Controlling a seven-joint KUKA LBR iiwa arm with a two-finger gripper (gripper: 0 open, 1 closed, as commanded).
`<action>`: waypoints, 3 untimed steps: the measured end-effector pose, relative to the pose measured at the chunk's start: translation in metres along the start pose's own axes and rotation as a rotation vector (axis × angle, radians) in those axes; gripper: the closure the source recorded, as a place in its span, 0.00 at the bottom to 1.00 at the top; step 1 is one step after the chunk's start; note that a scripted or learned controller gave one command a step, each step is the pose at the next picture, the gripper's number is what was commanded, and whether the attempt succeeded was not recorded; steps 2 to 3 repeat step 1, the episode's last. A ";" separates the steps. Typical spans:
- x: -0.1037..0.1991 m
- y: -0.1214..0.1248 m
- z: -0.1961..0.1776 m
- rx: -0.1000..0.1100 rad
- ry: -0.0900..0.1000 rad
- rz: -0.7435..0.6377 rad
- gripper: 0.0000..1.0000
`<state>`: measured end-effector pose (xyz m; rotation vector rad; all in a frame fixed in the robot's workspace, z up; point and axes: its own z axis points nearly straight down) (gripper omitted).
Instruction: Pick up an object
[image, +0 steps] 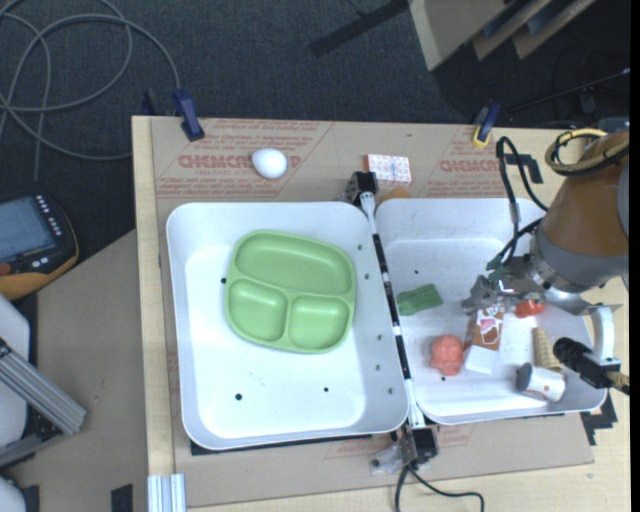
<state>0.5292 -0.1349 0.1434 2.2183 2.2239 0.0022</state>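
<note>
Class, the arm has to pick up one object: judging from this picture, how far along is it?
Done: the arm has reached into the right bin, its gripper low beside the small carton. In hand: nothing visibly lifted. Left: grasp and raise something; the green block, the red lump and the carton all lie on the bin floor.

Glossy green plastic tray (291, 291) in smooth white bin (200, 380).

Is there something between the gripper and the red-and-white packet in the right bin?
Nothing visible stands between them. The gripper is directly above the red-and-white packet in the right bin. The pink lump and the green piece lie to the side.
</note>
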 end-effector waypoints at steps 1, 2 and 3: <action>0.047 0.046 -0.042 0.000 0.000 0.000 1.00; 0.047 0.046 -0.042 0.000 0.000 0.000 1.00; 0.047 0.046 -0.042 0.000 0.000 0.000 1.00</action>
